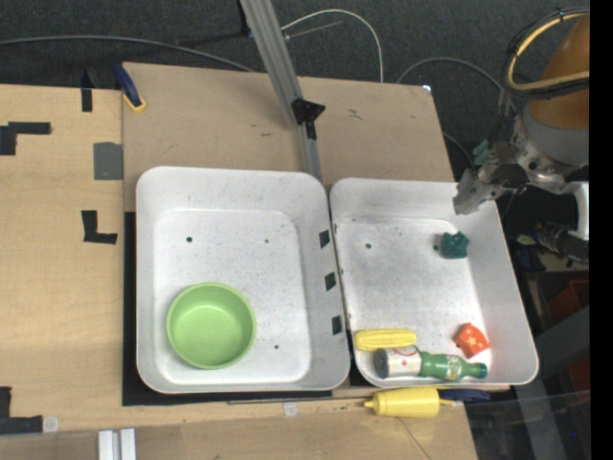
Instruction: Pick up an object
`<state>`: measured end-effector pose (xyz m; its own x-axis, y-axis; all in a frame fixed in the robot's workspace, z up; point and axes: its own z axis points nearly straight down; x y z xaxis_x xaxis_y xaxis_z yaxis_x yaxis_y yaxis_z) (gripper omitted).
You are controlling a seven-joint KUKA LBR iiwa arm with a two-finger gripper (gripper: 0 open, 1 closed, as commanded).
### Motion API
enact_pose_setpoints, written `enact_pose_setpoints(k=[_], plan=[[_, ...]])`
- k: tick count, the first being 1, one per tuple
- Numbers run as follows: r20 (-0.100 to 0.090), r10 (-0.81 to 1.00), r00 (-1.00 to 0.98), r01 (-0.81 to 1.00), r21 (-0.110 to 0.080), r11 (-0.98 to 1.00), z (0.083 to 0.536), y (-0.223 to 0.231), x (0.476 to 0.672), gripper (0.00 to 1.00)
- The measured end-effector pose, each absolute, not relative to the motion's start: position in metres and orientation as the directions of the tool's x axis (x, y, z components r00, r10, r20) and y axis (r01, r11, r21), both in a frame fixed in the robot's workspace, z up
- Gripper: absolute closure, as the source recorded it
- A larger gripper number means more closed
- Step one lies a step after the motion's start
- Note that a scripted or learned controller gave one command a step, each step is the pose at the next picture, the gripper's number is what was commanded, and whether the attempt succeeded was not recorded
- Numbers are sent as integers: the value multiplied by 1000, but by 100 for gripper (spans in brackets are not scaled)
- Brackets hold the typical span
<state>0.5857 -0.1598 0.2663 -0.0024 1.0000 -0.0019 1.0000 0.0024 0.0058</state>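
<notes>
A green bowl (211, 325) sits alone in the lower left corner of the left bin (230, 185). To its right, the right bin (402, 199) holds the likely candidates for picking: a yellow corn cob (385, 338) and a green bottle (431, 364) lying along the near wall, a small orange object (470, 338) toward the lower right, and a dark green piece (453, 245) lying apart near the upper right. A yellow mustard-style bottle (407, 402) lies outside, just below the bin's edge. The gripper (471, 193) hangs over the bin's upper right rim, nearest the green piece and carrying nothing; how its tips are set cannot be made out. The bins rest on a brown board (220, 113) over a taped bench, with cables trailing across dark carpet (115, 8) at the top.
</notes>
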Motion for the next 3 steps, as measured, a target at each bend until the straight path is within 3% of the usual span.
enact_pose_setpoints(k=[3], plan=[[1,1000,-7,1000,-2,7,261,19,588,100]])
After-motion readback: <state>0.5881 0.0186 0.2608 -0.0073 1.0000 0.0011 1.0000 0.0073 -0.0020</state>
